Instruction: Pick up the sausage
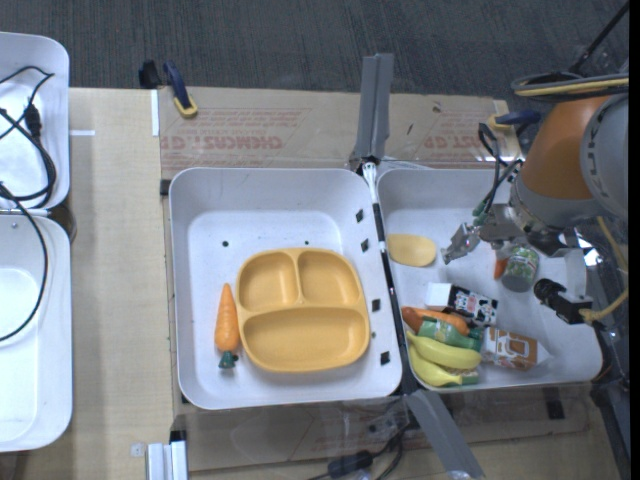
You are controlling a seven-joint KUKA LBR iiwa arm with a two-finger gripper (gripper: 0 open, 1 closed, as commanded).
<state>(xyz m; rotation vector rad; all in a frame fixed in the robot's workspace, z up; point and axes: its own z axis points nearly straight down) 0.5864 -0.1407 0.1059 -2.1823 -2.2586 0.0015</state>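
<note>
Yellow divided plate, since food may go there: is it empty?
Empty. The yellow divided plate shows all three compartments bare; the carrot lies beside it.

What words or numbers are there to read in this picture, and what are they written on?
"CHEMC21", printed upside down in red on the cardboard sheet behind the bins; the letters are faint, so that reading is unsure.
More red print on the same sheet behind the right bin: too blurred to read.
The black and white packet: print too small to read.
The brown carton: print too small to read.
</note>
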